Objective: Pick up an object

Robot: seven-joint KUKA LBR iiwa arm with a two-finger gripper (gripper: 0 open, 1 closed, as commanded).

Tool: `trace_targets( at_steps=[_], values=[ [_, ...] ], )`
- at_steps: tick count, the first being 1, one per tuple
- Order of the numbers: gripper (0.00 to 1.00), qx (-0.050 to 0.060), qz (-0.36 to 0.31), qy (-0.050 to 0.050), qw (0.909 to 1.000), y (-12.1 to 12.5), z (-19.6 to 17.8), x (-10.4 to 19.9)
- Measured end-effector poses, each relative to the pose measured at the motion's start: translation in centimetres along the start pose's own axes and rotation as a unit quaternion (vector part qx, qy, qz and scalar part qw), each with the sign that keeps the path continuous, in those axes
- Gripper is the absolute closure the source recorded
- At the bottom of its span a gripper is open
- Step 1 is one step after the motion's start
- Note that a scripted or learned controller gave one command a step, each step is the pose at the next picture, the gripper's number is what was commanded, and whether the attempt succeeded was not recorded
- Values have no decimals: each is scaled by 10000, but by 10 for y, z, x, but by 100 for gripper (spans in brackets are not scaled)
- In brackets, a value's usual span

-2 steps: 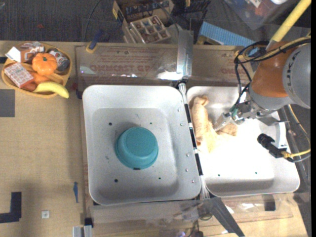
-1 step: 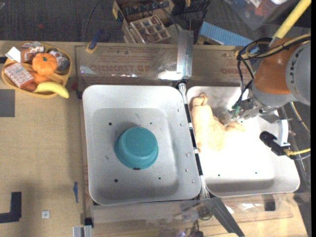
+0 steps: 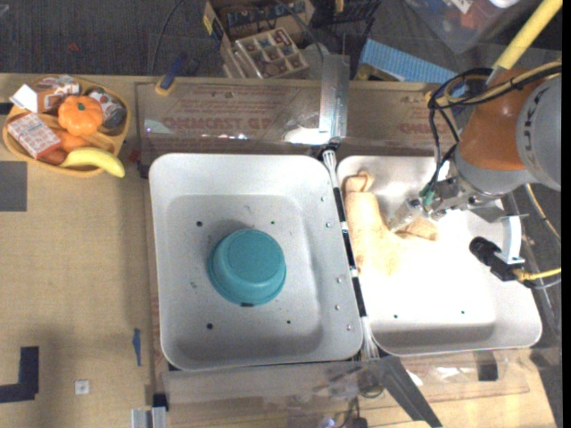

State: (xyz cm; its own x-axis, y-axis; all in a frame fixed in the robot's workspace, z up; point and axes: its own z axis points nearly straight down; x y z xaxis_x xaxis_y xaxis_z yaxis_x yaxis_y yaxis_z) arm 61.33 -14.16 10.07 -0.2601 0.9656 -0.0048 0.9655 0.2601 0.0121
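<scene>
A teal bowl [image 3: 249, 266] lies upside down in the middle of the left bin [image 3: 178, 178]. In the right bin [image 3: 446, 315] a long beige object [image 3: 366, 228] lies along the left wall, with a small tan piece [image 3: 421, 231] just to its right. My gripper [image 3: 426, 201] hangs low over the upper middle of the right bin, just above the small tan piece and right of the beige object. The grey arm with its orange band [image 3: 495, 136] comes in from the right above it.
A basket [image 3: 18, 141] of toy fruit with a banana and an orange pumpkin sits at the far left of the bench. A black cylinder on a white bracket [image 3: 489, 251] hangs over the right bin's right side. Cardboard walls [image 3: 232, 119] stand behind both bins.
</scene>
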Motion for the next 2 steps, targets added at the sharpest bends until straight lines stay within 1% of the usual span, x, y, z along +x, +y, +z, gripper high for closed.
trace_targets(
  at_steps=[1,2],
  values=[
    [100,-20,18,-10,10000,0,-11,-2],
    [0,-20,19,-10,10000,0,-11,-2]
  ],
)
